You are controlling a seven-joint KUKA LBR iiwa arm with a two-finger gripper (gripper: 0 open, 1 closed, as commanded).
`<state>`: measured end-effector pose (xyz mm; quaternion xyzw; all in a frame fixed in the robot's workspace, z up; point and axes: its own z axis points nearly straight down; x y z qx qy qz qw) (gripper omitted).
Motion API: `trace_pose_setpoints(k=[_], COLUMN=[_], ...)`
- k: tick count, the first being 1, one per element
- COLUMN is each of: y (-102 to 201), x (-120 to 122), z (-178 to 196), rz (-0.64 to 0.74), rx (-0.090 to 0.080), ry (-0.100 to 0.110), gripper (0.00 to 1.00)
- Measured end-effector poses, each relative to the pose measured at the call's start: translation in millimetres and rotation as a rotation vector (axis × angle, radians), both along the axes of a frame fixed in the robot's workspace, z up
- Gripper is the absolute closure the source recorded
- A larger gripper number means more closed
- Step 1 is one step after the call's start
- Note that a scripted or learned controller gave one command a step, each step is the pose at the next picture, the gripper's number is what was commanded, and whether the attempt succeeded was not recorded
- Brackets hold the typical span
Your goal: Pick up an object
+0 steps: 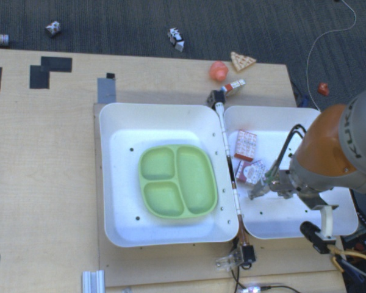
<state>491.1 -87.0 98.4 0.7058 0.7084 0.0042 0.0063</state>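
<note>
The arm [338, 148] reaches over the right bin [274, 224] from its right edge, and its gripper [260, 190] sits low near the bin's left wall, just beside two small packets that are the likeliest things to pick. The red-and-white box [246, 144] lies toward the bin's top-left corner and the wrapped packet [251, 171] just below it, both loose on the floor and neither between the fingers; whether the jaws are spread or pressed together cannot be told. The left bin [119, 163] carries a green tray [177, 182] at its centre, well apart from the gripper, so it seems no target.
</note>
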Motion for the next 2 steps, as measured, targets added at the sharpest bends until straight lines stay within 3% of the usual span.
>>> trace_pose_setpoints(k=[1, 2], y=[1, -68], x=[2, -3], z=[11, 145], rz=[0.003, -0.002], rx=[0.0, 0.0], ry=[-0.004, 0.007], gripper=[1.0, 1.0])
